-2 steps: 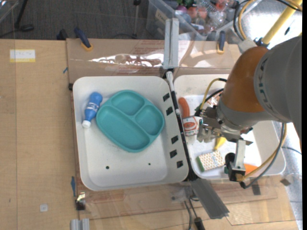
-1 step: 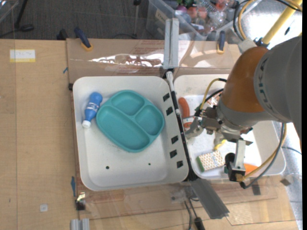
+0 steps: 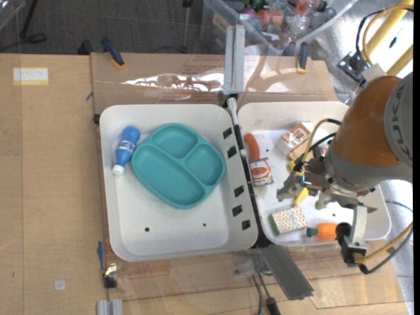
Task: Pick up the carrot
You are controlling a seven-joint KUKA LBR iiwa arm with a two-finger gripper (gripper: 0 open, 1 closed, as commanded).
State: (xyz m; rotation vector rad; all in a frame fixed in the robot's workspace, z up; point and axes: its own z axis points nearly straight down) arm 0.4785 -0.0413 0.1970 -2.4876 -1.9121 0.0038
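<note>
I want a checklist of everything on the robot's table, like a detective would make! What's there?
Surface: two white bins side by side, left bin and right bin, on a brown bench.
Job's things: carrot lying at the near edge of the right bin, apart from the gripper.
Clutter: teal divided plate and blue bottle in the left bin; small packets and a green-dotted sponge in the right bin.
Grippers: gripper hanging over the right bin; nothing seen in it.
Cables: yellow and black wires by the wrist.
Surroundings: clear tub of bottles behind the bench.

No legible text; labels on packets (image 3: 262, 172) in right bin (image 3: 377, 231) too blurred.
</note>
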